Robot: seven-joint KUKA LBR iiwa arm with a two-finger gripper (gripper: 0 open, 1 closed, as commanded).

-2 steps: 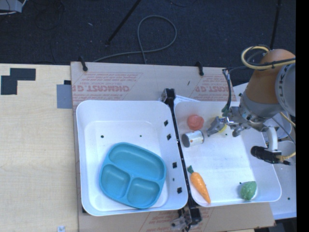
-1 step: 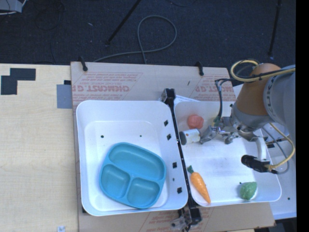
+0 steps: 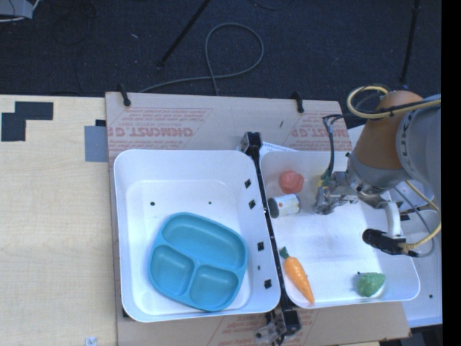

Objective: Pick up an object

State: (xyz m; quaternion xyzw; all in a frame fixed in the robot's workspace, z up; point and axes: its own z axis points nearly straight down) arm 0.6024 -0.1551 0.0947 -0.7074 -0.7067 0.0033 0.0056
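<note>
Left bin (image 3: 137, 193): blue divided plate (image 3: 197, 261) | Right bin (image 3: 403, 290): white cylinder (image 3: 284, 205) by divider, pink ball (image 3: 291, 181), carrot (image 3: 297, 277), green lump (image 3: 370, 284) | Gripper (image 3: 328, 202): beside cylinder, whether it grips cannot be told | Cylinder judged light, stiff, prone to roll; take across its middle

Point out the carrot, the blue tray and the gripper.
carrot (image 3: 299, 278), camera view, middle of its orange body.
blue tray (image 3: 197, 261), camera view, centre divider.
gripper (image 3: 324, 205), camera view, at its fingertips.
</note>
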